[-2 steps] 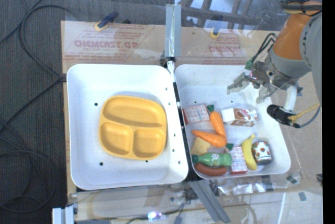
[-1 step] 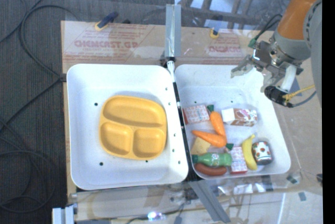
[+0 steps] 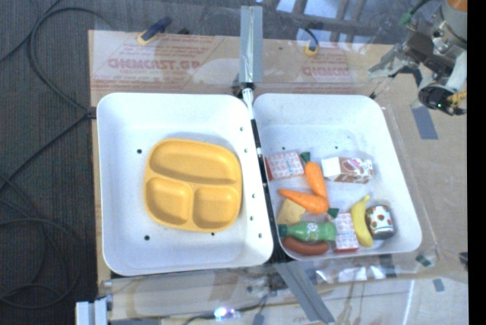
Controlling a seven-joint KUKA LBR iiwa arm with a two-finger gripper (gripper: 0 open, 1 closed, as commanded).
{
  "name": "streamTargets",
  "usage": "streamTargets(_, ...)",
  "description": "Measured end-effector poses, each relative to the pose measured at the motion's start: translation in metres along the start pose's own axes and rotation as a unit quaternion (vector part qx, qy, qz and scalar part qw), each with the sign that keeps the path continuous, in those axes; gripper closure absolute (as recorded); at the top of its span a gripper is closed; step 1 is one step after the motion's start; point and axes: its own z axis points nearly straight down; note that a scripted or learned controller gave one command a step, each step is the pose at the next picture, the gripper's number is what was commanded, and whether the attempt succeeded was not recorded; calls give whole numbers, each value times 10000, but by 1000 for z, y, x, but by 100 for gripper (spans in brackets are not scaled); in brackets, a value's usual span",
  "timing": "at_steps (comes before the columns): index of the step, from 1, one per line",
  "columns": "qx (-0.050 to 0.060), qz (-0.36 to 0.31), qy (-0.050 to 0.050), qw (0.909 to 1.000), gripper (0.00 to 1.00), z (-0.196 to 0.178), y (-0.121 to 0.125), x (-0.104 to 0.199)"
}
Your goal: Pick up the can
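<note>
Two shallow white bins sit side by side on the desk (image 3: 114, 65), and we read them from the left. In the left bin (image 3: 121, 187) we see a yellow divided tray (image 3: 194, 184) lying flat near the middle, with three compartments. A grey metal post (image 3: 250, 42) rises at the far edge where the two bins meet.

In the right bin (image 3: 395, 164) the things crowd toward the near edge. At its left side we find a small red-and-white carton (image 3: 284, 164), then two carrots (image 3: 311, 190), one pointing away and one lying across below it. Just beside them, near the near-left corner, lie a green bottle (image 3: 310, 231) and a red sausage (image 3: 306, 246). Farther right sits a wrapped packet (image 3: 349, 169), then a second small red carton (image 3: 345, 232) and a banana (image 3: 361, 221). The can (image 3: 379, 220) lies just right of the banana, close to the near-right corner, its red label showing.

Well apart from the can, beyond the far-right corner of the right bin, we see the claw (image 3: 399, 61) hanging over the desk, its fingers spread open and holding nothing.
</note>
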Motion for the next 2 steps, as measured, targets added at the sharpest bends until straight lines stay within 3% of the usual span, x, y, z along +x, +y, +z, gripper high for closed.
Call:
streamTargets(1, -1, -1653, 4, 9862, 0, 9, -63, -34)
streamTargets(2, 11, -1663, -4, 9861, 100, 1, -62, -33)
